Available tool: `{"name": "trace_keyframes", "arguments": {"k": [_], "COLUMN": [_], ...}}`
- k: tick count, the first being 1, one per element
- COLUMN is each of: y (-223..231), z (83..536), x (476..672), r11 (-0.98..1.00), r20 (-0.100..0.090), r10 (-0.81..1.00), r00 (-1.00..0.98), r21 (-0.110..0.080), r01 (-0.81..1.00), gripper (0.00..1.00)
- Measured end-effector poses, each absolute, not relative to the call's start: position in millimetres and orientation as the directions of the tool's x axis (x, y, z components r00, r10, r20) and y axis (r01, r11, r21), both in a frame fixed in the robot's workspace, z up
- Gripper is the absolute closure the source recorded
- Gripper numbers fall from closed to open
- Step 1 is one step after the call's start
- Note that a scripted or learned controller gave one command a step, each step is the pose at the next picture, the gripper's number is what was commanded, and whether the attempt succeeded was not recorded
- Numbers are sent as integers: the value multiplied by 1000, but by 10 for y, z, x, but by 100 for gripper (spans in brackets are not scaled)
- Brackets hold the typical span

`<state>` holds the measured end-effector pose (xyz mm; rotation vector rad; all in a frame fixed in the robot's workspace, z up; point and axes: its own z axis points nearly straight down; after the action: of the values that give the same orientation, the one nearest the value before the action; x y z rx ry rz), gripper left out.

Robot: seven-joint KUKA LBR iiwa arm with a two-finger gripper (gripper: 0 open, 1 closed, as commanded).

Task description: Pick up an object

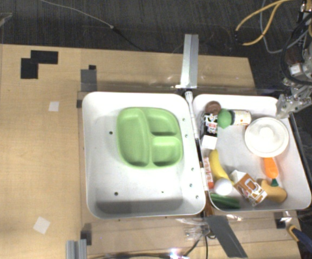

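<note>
Hovering with the gripper [292, 102] above the far right corner of the right bin [302, 190], beside the white bowl [266, 136]; too small to be telling how far apart the jaws are standing, nothing seen between them. Lying untouched in that bin: banana [217, 166], carrot [271, 167], brown carton [250, 188]. Resting in the left bin [99, 188]: a green divided tray [148, 137]. Judging the pick as not yet begun.

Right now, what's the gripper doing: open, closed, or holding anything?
Gripper: cannot be told whether open or closed; it hangs over the top right corner of the right bin, with nothing seen in it.
</note>
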<state>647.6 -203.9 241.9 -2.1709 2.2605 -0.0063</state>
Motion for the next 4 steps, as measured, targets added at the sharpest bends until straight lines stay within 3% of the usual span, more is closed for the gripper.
{"name": "trace_keyframes", "arguments": {"k": [1,2,3,4], "y": [-2054,-1919,-1931,-1853], "z": [2263,2140,2107,2502], "x": [5814,6703,6702,6703], "r11": [-209,-570,-765,-887], "r20": [-1,-1,4,6], "r10": [-978,-821,-644,-461], "r00": [209,570,765,887], "r21": [-4,-6,-4,-3], "r01": [-978,-821,-644,-461], "gripper": [100,100,100,100]}}
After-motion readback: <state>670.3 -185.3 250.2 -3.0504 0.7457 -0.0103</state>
